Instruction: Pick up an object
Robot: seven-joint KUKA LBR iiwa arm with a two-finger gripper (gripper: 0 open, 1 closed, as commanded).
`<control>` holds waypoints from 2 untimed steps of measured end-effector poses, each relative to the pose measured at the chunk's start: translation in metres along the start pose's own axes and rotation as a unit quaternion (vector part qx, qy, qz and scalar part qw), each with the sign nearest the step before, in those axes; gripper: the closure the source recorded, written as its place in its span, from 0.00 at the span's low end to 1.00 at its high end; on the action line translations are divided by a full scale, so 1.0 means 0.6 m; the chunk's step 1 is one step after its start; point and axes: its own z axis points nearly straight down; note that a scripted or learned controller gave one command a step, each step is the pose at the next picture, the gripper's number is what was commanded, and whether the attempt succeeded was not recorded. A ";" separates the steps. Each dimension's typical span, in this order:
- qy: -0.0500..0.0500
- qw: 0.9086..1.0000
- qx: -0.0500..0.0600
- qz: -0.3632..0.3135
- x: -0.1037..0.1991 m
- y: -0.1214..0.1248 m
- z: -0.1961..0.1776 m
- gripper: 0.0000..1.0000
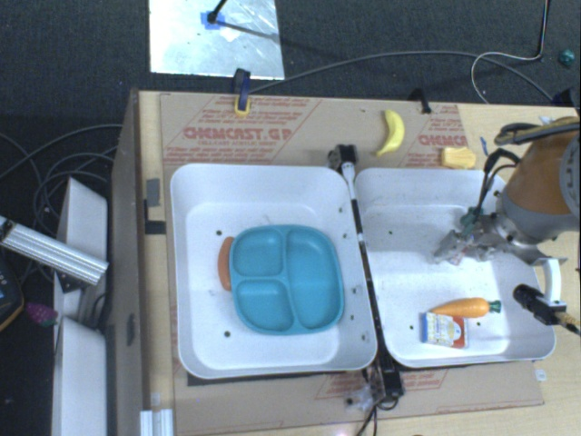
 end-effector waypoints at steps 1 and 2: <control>0.000 1.000 -0.001 -0.001 -0.020 0.124 0.000 0.00; 0.001 1.000 0.002 -0.001 -0.020 0.165 -0.001 0.00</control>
